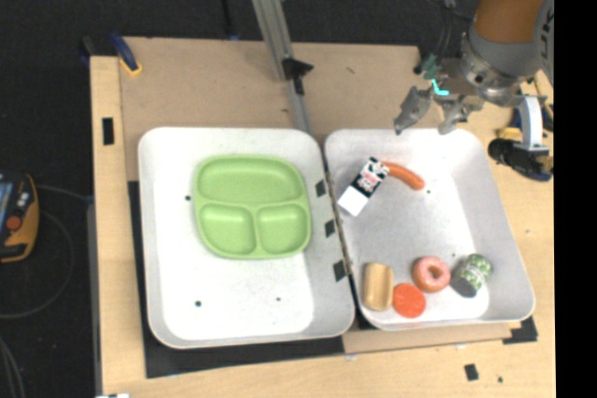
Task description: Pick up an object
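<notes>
Gripper (433, 115) hovers over the far rim of the right bin (499, 200), fingers spread wide, nothing between them. We'd go for the orange sausage (405, 174), far-left in that bin, touching a small black-and-white carton (364, 187): light, likely smooth hard plastic, may roll; pinch across its middle. Along the near edge: tan bread piece (377, 285), red round piece (409, 300), pink doughnut (431, 273), green-grey lump (472, 274). Carton print too small to read

Green divided plate (252, 205) in white left bin (168, 294). Right bin (504, 238) white: orange carrot (405, 174), black-and-white carton (364, 186), pink donut (431, 273), tan bread (377, 285), red tomato (408, 300).
</notes>
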Controlling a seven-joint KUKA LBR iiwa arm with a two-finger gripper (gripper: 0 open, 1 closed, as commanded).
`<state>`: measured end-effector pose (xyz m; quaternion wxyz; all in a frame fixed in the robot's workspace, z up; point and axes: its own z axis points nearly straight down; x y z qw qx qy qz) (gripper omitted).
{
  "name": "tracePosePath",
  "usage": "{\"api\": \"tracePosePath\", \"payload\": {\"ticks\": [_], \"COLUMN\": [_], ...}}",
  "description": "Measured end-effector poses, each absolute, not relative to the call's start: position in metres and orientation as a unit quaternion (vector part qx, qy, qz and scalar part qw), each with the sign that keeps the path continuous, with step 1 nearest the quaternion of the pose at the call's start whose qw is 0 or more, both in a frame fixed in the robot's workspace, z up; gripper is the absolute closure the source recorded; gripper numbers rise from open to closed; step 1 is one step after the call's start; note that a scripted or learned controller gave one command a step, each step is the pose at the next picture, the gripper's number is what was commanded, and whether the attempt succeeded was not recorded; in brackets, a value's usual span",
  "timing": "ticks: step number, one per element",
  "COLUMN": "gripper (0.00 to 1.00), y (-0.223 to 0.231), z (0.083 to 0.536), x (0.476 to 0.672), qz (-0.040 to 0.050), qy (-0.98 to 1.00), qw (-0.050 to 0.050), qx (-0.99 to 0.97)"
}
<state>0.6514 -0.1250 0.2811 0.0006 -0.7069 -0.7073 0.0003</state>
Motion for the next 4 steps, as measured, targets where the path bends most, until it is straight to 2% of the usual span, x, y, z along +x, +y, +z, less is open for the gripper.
{"api": "tracePosePath", "payload": {"ticks": [1, 4], "gripper": [0.00, 0.00], "y": [-0.125, -0.145], "z": [0.283, 0.142], "x": [0.652, 0.654], "qz": [-0.0009, 0.0012], "qy": [-0.707, -0.706], "qw": [-0.001, 0.000], "qx": [-0.707, -0.708]}}
